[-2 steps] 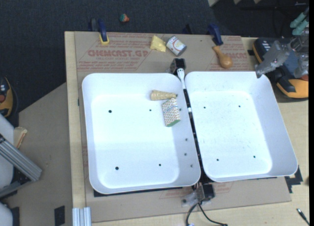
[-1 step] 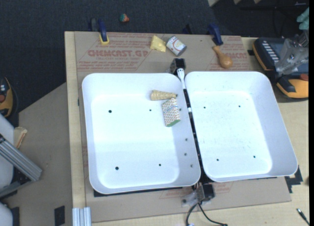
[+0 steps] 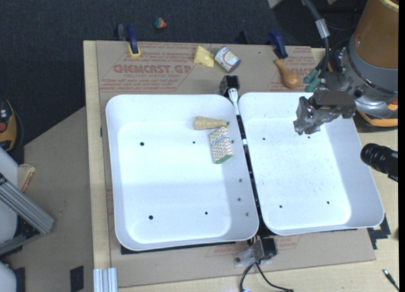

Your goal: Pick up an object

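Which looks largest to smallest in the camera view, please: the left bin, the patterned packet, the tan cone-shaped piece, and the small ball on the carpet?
1. Left bin, by far.
2. Patterned packet.
3. Tan cone-shaped piece: close to the packet, slimmer, so this order is unsure.
4. Small ball on the carpet, smallest, though it lies farther from the camera.

Blue clamps (image 3: 133, 36) at bench edge, yellow wedge (image 3: 203, 56), sm. box (image 3: 227, 59), wooden pear-shaped thing (image 3: 287, 74)
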Controlling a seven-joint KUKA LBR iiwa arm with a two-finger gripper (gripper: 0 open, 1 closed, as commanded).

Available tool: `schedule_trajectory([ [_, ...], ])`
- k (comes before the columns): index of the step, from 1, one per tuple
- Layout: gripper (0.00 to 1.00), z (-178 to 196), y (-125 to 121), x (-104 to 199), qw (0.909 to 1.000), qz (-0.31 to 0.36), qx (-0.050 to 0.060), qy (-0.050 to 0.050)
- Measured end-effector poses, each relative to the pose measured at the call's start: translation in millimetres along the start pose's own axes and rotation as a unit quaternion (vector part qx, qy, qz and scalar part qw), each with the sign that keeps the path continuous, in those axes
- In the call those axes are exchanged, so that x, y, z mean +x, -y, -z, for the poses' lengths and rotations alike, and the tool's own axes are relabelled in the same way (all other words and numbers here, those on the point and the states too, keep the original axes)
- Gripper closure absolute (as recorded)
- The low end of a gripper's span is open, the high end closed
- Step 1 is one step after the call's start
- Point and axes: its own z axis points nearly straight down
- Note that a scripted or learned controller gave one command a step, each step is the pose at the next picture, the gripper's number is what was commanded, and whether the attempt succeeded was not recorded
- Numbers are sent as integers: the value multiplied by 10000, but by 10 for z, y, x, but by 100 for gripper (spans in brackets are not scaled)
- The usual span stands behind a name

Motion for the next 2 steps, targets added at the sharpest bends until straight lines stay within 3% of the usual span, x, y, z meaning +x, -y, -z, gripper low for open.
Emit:
schedule_trajectory([
  [1, 100, 563, 11, -1326, 9999, -101, -117, 34],
  [2, 100, -590, -1, -1139, 10000, -29, -6, -9],
])
